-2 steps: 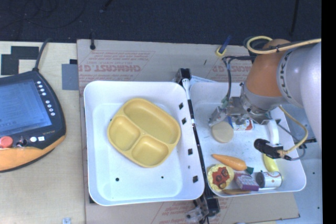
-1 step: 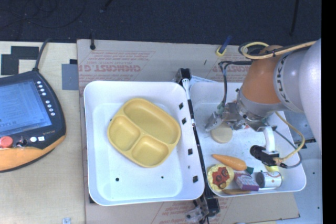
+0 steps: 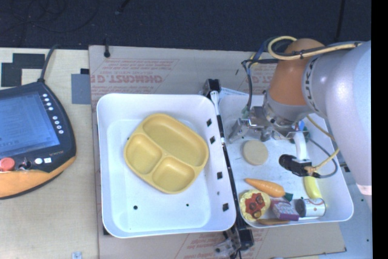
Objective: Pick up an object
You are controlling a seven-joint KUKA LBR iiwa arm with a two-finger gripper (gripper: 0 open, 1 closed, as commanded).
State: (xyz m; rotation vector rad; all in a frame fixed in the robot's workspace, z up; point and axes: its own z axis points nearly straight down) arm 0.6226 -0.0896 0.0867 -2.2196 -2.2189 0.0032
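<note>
Over the right bin (image 3: 342, 206), the gripper (image 3: 262, 128) hangs just above a round tan disc (image 3: 255, 153); its grip cannot be told. Nearer lie a carrot (image 3: 265, 187) and banana (image 3: 312, 187). Left bin (image 3: 115, 191) holds a yellow divided plate (image 3: 166, 152).

we see a yellow divided plate (image 3: 167, 153) lying in the left white bin (image 3: 115, 203), tilted a little across the bin floor. at the far left of the bench sits a control pendant (image 3: 30, 136) with a lit blue screen, a red button and an orange lower edge. under both bins lies a sheet of printed cardboard (image 3: 157, 70), its red lettering upside down.
</note>
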